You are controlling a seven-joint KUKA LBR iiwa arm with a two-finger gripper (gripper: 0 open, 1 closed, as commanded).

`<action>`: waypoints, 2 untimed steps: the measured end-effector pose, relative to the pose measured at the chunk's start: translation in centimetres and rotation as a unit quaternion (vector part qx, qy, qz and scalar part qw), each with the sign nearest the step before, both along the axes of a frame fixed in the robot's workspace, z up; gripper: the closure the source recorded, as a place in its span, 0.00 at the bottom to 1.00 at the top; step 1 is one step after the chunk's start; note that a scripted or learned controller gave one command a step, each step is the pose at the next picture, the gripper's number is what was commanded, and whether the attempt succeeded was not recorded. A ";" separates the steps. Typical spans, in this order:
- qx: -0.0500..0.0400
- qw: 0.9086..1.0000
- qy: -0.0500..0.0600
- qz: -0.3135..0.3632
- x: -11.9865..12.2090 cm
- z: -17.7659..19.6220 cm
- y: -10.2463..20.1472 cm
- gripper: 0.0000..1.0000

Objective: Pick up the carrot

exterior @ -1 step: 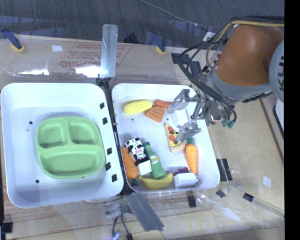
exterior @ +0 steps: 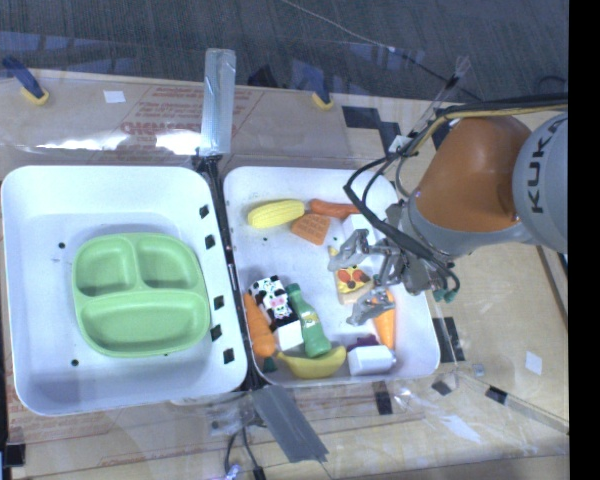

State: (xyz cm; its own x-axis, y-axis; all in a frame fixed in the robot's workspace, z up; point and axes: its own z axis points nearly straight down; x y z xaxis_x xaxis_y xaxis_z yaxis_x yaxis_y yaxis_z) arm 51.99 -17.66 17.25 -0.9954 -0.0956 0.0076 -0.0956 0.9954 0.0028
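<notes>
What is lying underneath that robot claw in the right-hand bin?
Under the gripper lie an orange carrot and a small pizza-slice toy, both on the right bin floor. The metal parts cover the carrot's upper end, so I cannot tell whether it is gripped.

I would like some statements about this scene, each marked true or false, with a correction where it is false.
1. The green plate lies in the left bin. True.
2. The corn cob lies in the left bin. False: it lies in the right bin, near its far edge.
3. The hand is over the right bin. True.
4. The banana lies at the far edge of the right bin. False: it lies at the near edge, below the green bottle.
5. A long carrot lies along the left wall of the right bin. True.
</notes>
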 end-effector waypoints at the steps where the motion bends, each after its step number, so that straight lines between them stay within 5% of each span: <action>1: -0.002 0.997 -0.011 0.071 -1.7 -7.8 -3.2 0.00; 2: -0.002 0.997 -0.010 0.076 -1.7 -6.8 -3.0 1.00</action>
